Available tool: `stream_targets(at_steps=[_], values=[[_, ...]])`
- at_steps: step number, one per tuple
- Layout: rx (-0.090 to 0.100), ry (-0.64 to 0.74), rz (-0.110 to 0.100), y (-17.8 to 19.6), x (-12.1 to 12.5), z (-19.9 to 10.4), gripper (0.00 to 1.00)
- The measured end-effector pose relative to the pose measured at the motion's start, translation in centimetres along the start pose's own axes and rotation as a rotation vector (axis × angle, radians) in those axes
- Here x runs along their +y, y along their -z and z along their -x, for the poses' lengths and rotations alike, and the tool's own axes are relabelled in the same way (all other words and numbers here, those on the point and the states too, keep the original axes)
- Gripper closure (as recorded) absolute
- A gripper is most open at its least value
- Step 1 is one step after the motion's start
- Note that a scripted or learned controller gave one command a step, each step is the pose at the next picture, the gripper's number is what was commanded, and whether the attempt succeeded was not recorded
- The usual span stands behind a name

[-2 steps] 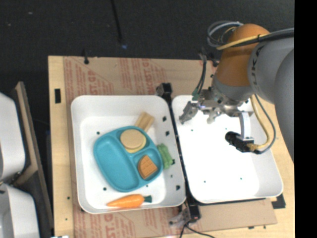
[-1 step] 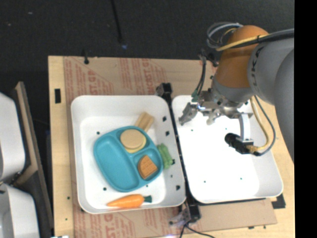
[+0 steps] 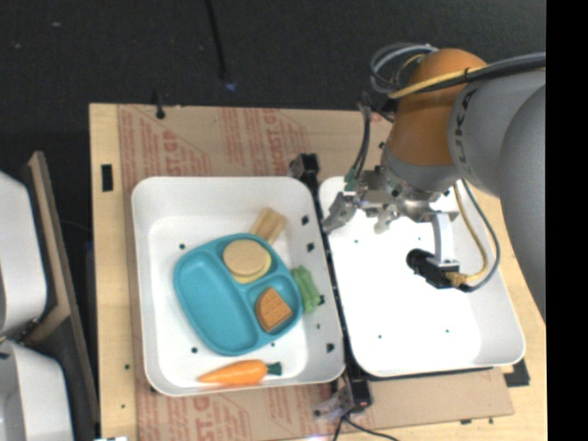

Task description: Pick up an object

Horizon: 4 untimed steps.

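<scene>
Grey arm (image 3: 501,127); orange band (image 3: 432,108) above the wrist; looped black cables (image 3: 395,62).

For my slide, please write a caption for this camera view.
Arm above the right bin; left bin holds a blue tray and a carrot.

A pale wooden bench (image 3: 202,145) with red-printed lettering sits on dark flooring (image 3: 110,35); white furniture (image 3: 18,237) stands at nine o'clock.

left bin (image 3: 147,246): crowded, blue tray (image 3: 207,306) mid, carrot (image 3: 241,372) near edge, wooden block (image 3: 268,222) far, green piece (image 3: 306,288) right | right bin (image 3: 487,338): open floor near, arm (image 3: 432,108) and gripper (image 3: 372,211) over far-left corner
</scene>
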State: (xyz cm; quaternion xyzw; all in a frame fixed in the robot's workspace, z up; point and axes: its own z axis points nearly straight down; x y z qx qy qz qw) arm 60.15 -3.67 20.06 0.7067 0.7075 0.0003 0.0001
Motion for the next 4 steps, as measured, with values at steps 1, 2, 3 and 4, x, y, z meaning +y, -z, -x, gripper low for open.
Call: stream_targets(at_steps=[1, 2, 3, 4], values=[[0.000, -0.001, -0.001, 0.0, -0.4, 0.3, 0.00], [0.000, -0.001, 0.000, 0.0, -1.4, -0.9, 0.00], [0.000, 0.001, 0.003, 3.8, -0.7, -4.0, 0.00], [0.000, -0.001, 0.000, 3.8, -0.9, -4.4, 0.00]])
